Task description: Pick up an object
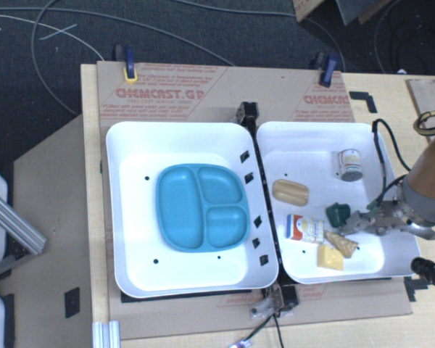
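The right bin [315, 140] holds several small objects. A silver can [350, 164] stands at its back right and a tan bread roll [290, 191] lies near its left side. A dark green piece [338, 213] sits in the middle. In front of it lie a white carton with red and blue print [304, 228], a tan wedge [343, 243] and a yellow cheese block [331, 258]. My gripper [357, 222] reaches in low from the right, just right of the green piece and above the tan wedge. Nothing visibly hangs from it.
The left bin [130, 194] carries a blue divided plate [202, 206]. A black divider with clips [252, 194] runs between the bins. The grey arm [424, 191] and a black cable [383, 151] cross the right bin's right rim.
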Robot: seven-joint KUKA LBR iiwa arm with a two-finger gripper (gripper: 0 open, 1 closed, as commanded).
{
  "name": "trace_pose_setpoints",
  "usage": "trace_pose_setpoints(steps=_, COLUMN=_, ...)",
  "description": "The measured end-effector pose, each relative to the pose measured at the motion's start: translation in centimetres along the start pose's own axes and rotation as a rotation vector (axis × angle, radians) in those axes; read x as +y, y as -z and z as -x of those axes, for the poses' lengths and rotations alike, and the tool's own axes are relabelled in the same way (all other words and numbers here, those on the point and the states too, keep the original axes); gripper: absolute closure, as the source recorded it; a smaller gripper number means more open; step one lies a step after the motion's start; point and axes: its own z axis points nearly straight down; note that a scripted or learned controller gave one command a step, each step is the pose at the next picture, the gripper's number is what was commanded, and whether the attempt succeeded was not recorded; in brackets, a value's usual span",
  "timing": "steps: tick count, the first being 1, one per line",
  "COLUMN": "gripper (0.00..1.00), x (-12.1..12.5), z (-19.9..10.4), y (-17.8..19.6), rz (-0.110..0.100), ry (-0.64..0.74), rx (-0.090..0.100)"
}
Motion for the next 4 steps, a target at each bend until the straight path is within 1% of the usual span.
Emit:
trace_pose_setpoints(steps=1, gripper=1.00, x=0.0, z=0.2, y=1.1, rz=0.003, ry=-0.001, rx=-0.004)
trace_pose_setpoints(steps=2, gripper=1.00, x=0.1, z=-0.8, y=6.9, rz=0.008, ry=-0.001, rx=-0.009)
trace_pose_setpoints(steps=3, gripper=1.00, x=1.1, z=-1.1, y=12.9, rz=0.010, ry=0.000, rx=-0.010)
trace_pose_setpoints(steps=4, gripper=1.00, x=0.6, z=-1.3, y=17.5, rz=0.010, ry=-0.001, rx=-0.010)
